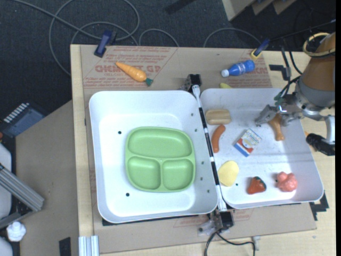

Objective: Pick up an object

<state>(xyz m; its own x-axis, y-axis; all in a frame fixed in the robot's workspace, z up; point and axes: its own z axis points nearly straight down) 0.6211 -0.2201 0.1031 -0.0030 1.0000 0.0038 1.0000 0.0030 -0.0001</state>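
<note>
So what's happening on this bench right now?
A grey robot arm reaches in over the right bin, its gripper low near an orange-brown toy by the far edge. Nothing is lifted yet. A small carton, a strawberry and other toy foods lie there; the left bin holds a green divided plate.

A green divided plate (160,159) lies in the left bin (104,137), well apart from the gripper (274,115) on its left. On the bench (176,63) beyond the bins, a blue bottle (238,68) lies near the gripper. A toy carrot (132,71) lies much farther to its left.
</note>
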